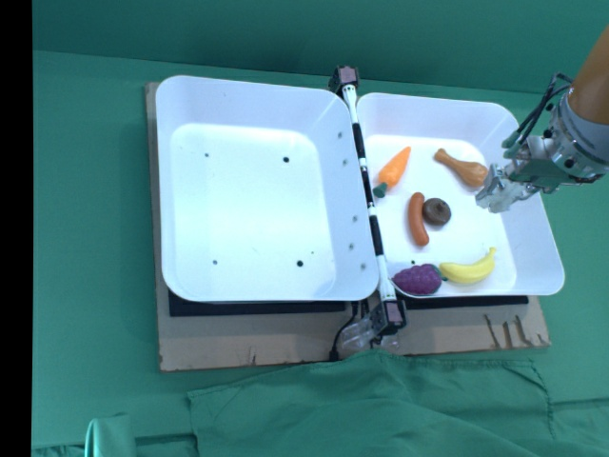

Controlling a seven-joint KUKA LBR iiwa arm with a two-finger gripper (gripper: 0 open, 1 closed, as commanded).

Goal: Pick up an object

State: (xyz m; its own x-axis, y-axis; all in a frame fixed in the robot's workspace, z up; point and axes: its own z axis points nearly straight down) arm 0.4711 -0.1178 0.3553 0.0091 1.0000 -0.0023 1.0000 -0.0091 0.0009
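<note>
from the one camera above, looking down at a slant, my pincer (pixel 497 194) hangs over the right edge of the right bin (pixel 533 255), reaching in from the right on my grey arm with its orange band at the picture's upper right corner. whether the pincer is spread or pressed together i cannot tell; nothing shows in its grip. it sits just right of the toy chicken drumstick (pixel 461 168), near it but apart.

the right bin holds all the toy foods. the carrot (pixel 394 167) lies tilted near the bin's left side, its green end pointing down toward the divider. the drumstick lies to its right, in the upper middle. below them the sausage (pixel 417 219) lies nearly upright, and the chocolate doughnut (pixel 437 210) sits just beside it on the right. along the near wall the purple grapes (pixel 418 279) lie touching or almost touching the yellow banana (pixel 468 269), which curves up toward the right.

the left bin (pixel 181 160) shows a white floor with a few small dark dots. a black-and-white striped bar (pixel 366 193) runs between the two bins. both bins rest on a cardboard sheet (pixel 247 350) on the green surface (pixel 95 208), and a fold of green cloth (pixel 381 407) lies in the foreground.
</note>
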